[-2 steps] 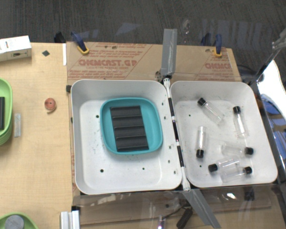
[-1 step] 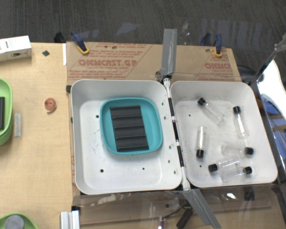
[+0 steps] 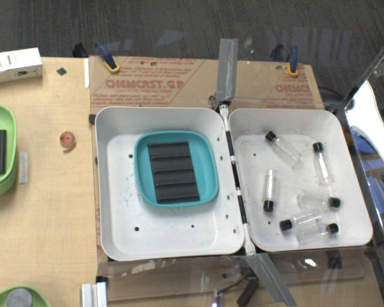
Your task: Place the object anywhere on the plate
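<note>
While clear vials (image 3: 281,147) lie in the right bin (image 3: 352,171), a teal plate (image 3: 143,171) sits in the left bin (image 3: 115,203).

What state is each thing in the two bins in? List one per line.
Teal plate: flat in the left bin, holding a black ridged insert.
Clear vials with black caps: all lying on their sides, scattered in the right bin, none on the plate.

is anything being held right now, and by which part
Nothing is seen held. The clear vials lie loose in the right bin, and the teal plate sits in the left bin.
</note>
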Controlling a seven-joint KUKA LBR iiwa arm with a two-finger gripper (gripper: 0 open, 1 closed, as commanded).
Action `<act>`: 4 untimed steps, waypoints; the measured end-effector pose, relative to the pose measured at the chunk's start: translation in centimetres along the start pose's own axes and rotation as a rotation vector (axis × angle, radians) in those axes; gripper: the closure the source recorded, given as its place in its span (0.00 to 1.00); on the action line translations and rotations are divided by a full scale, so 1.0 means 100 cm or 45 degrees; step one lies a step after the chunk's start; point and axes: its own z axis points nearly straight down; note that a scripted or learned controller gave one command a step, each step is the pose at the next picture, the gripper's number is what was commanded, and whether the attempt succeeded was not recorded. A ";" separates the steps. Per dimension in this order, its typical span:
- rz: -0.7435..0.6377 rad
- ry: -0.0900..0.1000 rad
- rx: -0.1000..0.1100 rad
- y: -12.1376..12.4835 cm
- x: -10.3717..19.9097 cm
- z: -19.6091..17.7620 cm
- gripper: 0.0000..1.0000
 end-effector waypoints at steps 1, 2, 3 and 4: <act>0.065 0.001 0.000 -0.028 -0.019 0.000 0.00; 0.189 0.000 0.001 -0.048 -0.025 0.000 0.00; 0.319 0.000 0.001 -0.065 -0.035 0.000 0.00; 0.418 0.000 0.000 -0.059 -0.038 0.000 0.00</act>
